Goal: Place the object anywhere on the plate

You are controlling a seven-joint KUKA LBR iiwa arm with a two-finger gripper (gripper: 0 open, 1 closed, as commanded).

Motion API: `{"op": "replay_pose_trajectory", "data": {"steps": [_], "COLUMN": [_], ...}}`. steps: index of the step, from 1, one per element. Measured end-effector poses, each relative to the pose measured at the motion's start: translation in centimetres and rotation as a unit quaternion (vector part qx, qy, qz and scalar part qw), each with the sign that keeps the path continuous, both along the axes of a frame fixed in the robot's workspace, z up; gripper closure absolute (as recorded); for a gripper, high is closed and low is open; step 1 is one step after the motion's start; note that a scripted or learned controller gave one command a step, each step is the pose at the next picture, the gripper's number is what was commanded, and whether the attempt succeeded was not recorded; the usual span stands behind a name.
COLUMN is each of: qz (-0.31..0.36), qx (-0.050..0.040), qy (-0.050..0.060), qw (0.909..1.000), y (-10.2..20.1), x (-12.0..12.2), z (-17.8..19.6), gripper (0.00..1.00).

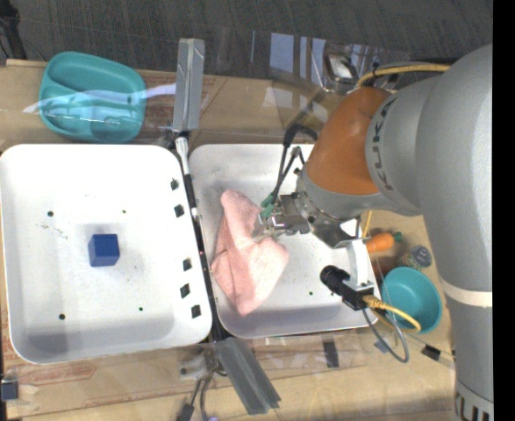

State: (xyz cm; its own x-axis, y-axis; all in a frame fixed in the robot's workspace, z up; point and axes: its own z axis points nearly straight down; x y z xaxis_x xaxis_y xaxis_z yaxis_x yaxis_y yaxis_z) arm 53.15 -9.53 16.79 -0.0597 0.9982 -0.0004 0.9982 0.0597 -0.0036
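Directly beneath the jaws lies a crumpled pink cloth [244,261], and the gripper [273,220] sits low at its upper right edge, inside the right bin [239,153]. Whether the jaws are released or clenched on fabric I cannot tell; the wrist and its cabling hide them from above. I judge the cloth to be the object, since it is the thing nearest the jaws; the blue cube [104,249] rests far to their left, in the left bin [11,174].

The step in hand looks like the grasp. To do it well, the jaws should bite a raised fold rather than a flat edge, deep enough that the cloth does not slip free on the lift. The lift should go straight up until the trailing part clears the bin wall, because limp fabric drags and snags.

No flat plate is plain to me. A teal dish [90,95] stands beyond the left bin, far up and left of the jaws, and a teal bowl [412,298] sits down and right of them; which one serves as the plate I cannot say.
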Motion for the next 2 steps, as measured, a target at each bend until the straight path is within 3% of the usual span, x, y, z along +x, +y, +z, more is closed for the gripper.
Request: {"op": "replay_pose_trajectory", "data": {"steps": [1,2], "qz": [-0.095,-0.115], "qx": [-0.0004,-0.0004], "qy": [0.000,0.002], "qw": [0.9955,0.9934], "y": [10.4,9.8], "x": [-1.0,0.7], "z": [2.2,4.2], "gripper": [1.00,1.00]}}
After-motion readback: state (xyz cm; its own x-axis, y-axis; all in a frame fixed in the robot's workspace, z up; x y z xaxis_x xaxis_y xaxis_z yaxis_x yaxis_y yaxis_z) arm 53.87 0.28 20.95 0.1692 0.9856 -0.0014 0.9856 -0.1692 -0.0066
